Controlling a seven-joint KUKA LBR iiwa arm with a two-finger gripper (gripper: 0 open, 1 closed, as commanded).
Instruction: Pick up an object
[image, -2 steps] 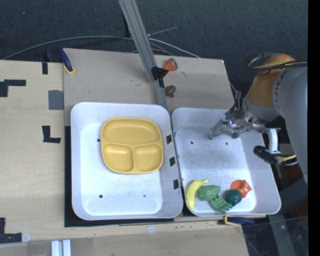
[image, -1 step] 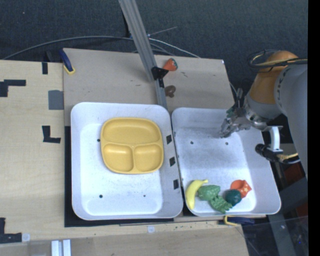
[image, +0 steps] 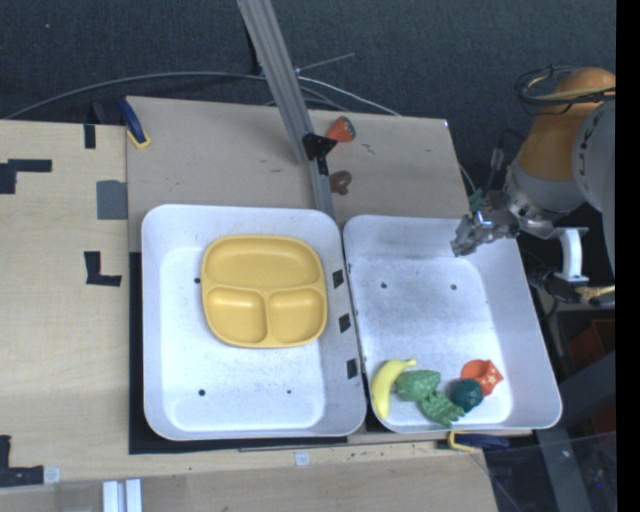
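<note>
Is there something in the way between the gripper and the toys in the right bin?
Nothing visible. The gripper is at the far right corner of the right bin; the banana, green toys and orange toy lie along the near edge, with bare floor between.

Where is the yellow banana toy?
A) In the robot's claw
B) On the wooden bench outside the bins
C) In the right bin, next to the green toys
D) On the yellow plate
C. The banana lies in the near part of the right bin, touching the green toys, far from the claw and off the yellow plate.
</note>
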